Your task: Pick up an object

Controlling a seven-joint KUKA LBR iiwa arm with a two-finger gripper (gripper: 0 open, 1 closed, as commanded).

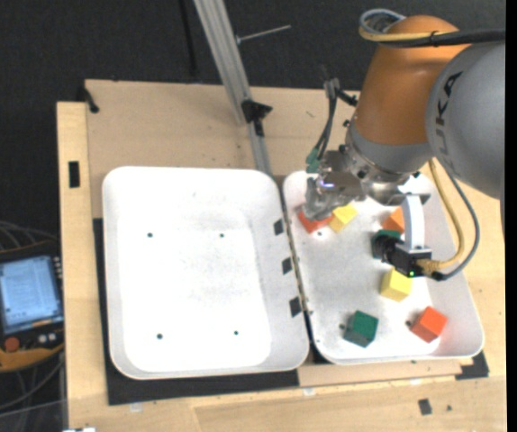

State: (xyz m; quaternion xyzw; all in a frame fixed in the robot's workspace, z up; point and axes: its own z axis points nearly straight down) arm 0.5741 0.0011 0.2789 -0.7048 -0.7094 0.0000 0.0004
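From the camera view above the bench, the gripper hangs low at the upper left corner of the right bin, right over a red block that touches a yellow block; whether the fingers are spread or closed cannot be told, and no block shows between them; a good pick, I judge, means straddling the red block alone, clear of its yellow neighbour and the bin wall, before closing and lifting straight; the grey arm bears dark letters, apparently "KUKA", seen partly and at a slant.
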